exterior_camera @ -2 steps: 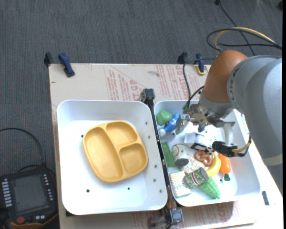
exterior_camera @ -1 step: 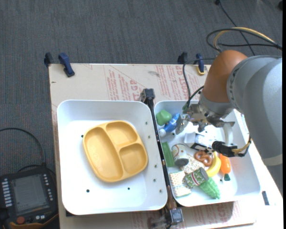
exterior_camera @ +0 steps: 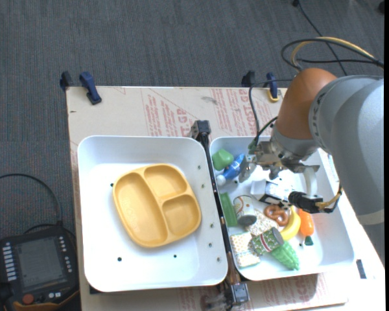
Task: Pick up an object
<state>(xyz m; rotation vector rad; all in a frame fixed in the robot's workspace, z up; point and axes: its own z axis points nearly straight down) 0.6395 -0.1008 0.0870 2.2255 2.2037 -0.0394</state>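
Mirrored red print on bench board [exterior_camera: 181,112] unreadable, gripper [exterior_camera: 267,167] over right bin [exterior_camera: 337,248], grip state indiscernible, toy clutter [exterior_camera: 269,229] beneath, yellow divided plate [exterior_camera: 157,204] far left.

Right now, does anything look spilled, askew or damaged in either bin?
Nothing looks spilled or damaged. The yellow three-compartment plastic plate sits slightly rotated in the left white bin; small toys lie jumbled in the right white bin.

Left bin [exterior_camera: 91,173] is roomy, just a yellow divided plate [exterior_camera: 157,203] in the middle with bare floor all round. Right bin [exterior_camera: 334,251] is cramped: toys piled [exterior_camera: 266,229] along its left half, arm [exterior_camera: 337,118] overhead, free floor only at the right near corner
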